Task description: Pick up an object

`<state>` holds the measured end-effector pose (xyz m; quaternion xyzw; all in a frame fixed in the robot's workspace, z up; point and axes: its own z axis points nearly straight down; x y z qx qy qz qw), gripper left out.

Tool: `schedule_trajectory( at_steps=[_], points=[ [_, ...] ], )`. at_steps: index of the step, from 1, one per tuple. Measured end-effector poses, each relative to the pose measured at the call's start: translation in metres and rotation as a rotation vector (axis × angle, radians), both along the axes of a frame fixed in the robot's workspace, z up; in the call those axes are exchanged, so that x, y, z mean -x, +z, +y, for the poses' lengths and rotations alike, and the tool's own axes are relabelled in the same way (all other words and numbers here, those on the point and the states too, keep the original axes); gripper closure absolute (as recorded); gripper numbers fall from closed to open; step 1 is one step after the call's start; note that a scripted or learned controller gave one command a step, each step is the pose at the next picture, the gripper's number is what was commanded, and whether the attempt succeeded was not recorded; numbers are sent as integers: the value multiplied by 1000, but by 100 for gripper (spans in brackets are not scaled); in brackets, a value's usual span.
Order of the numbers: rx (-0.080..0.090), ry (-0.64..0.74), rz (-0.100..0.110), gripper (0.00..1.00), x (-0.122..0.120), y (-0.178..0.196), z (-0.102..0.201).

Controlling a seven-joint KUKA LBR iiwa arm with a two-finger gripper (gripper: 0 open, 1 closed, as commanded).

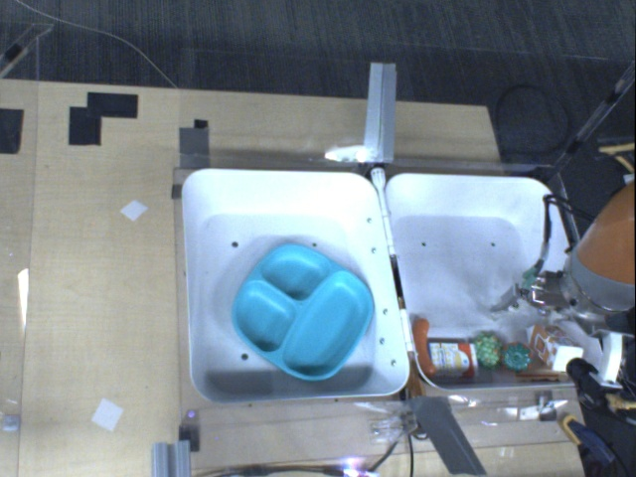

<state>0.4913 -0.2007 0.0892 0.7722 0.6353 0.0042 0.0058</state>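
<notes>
The pale wooden table carries two shallow white bins set side by side, touching along a shared middle wall. The left bin holds a single thing: a turquoise divided plate, with three compartments, lying tilted across the middle of the bin floor, its larger compartment toward the near right.

The right bin is bare over most of its floor; its contents are gathered in a row along the near wall. The grey arm, with its orange band, reaches in from the right edge and hangs over the right side of this bin. Below the band the pincer sits above the bin floor, just above the row of objects. Whether it is apart or together cannot be told from this view, and nothing can be seen between its tips.

Along the near wall, from left to right: a bottle with a red cap and a red and white label, lying on its side in the near left corner; just beside it a small green ball with a bumpy surface; next to that a smaller teal ball; and at the right a small orange and white packet, partly under the arm.
</notes>
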Motion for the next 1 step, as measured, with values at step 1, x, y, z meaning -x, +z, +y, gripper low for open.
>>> schedule_trajectory(
  at_steps=[1],
  points=[
    [4, 439, -2, 0, -31, 1, 83]
  ],
)
